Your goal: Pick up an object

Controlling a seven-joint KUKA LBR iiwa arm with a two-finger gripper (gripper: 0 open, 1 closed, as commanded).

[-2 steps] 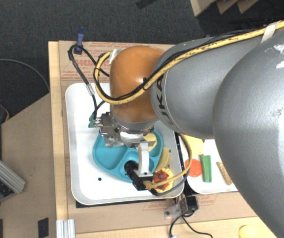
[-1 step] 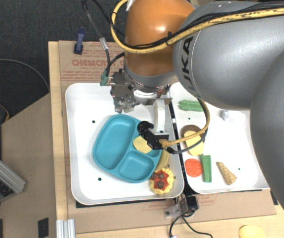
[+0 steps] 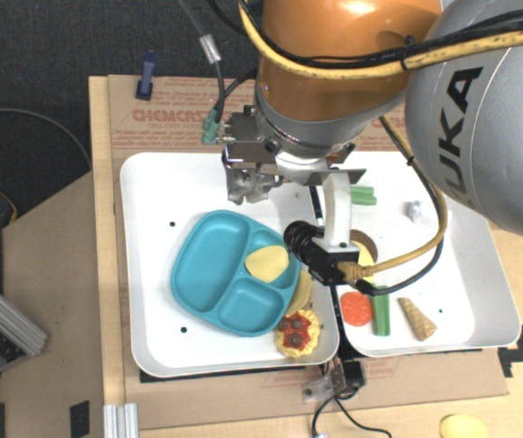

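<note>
Presently gripper (image 3: 247,188) sat over white bin (image 3: 151,208), nr far rim of blue tray (image 3: 208,276); opening not discernible. Best approach, judged: centre over yellow piece (image 3: 266,262), descend straight.

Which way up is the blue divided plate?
Right side up: the blue divided plate shows its compartments facing up, a pale yellow piece resting in one.

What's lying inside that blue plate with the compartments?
A pale yellow oval piece lies in the right compartment of the blue plate. The arm covers part of its right rim.
</note>
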